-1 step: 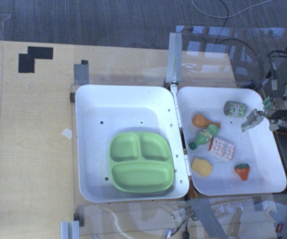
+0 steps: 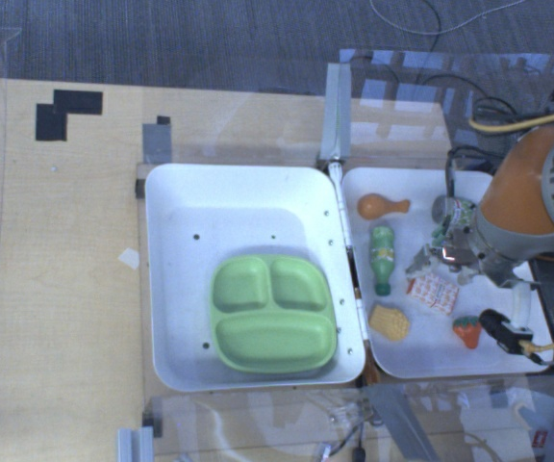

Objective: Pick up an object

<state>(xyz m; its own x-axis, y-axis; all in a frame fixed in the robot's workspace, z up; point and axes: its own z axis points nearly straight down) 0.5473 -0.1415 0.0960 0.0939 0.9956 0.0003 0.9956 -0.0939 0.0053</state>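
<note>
Approach step: pincer (image 2: 447, 256) low over flat red-and-white patterned packet (image 2: 435, 295); finger state unreadable. Next: descend, close squarely.

White bins (image 2: 176, 258), a pale green divided tray (image 2: 273, 312), green bottle (image 2: 382, 257), orange drumstick (image 2: 381, 205), red-and-white patterned packet (image 2: 436, 295).

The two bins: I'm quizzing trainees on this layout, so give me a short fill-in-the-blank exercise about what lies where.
1. The green divided tray lies in the ____ bin.
2. The green bottle lies between the orange drumstick and the ____ corn cob.
3. The gripper hangs over the ____ bin, near the checkered packet.

Missing words: left; yellow; right
</note>
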